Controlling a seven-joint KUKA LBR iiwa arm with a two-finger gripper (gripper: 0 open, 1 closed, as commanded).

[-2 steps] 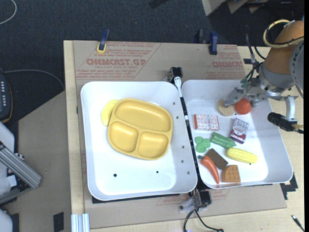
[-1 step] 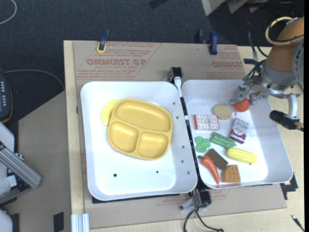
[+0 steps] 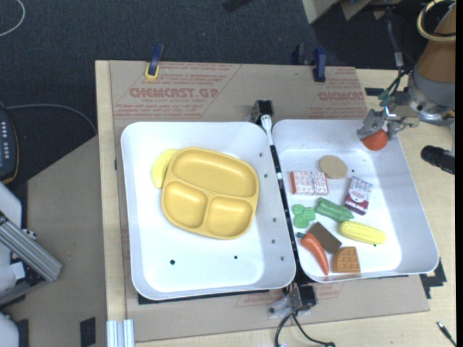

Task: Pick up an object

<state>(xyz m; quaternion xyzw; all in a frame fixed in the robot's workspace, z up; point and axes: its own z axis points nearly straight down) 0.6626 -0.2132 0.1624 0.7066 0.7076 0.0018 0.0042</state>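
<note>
1. Hanging over the far right corner of the right bin, the gripper has a small orange-red object between its fingers, raised above the bin floor.
2. The gripper is closed on that orange-red object; its exact kind is too small to tell.
3. Toward the middle of the right bin, away from the gripper, lies a round tan cookie.
4. Just left of the cookie sits a pink-and-white packet.
5. Right of the cookie and nearer the camera lies a small red-and-white carton.
6. On the near side of the cookie, a green toy vegetable lies beside a smaller green piece.
7. A yellow corn cob lies right of the green vegetable.
8. Nearest the camera in the right bin are a red chili pepper, a brown chocolate bar and a waffle-like brown piece.
9. The left bin holds a yellow divided plate, with a yellow banana touching its left rim.
</note>
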